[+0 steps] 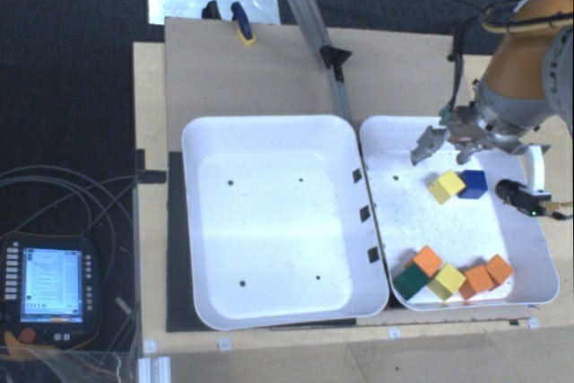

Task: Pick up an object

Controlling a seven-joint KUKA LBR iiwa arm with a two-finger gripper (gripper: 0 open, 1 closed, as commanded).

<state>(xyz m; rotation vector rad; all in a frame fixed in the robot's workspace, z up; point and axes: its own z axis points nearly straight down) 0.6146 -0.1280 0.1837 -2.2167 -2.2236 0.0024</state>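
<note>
My gripper (446,152) hangs over the upper part of the right bin (391,148), its fingers spread open with nothing between them. Just below it lie a yellow cube (446,187) and a blue cube (473,183), side by side and touching. At the bin's near edge a cluster holds an orange cube (428,261), a green cube (412,282), a second yellow cube (446,282) and two more orange cubes (478,280) (499,268).
The left bin (269,220) stands beside the right one, their rims meeting at the middle. A grey pole (305,4) slants across the bench behind the bins. A handheld control panel (52,287) with cables lies off the bench at lower left.
</note>
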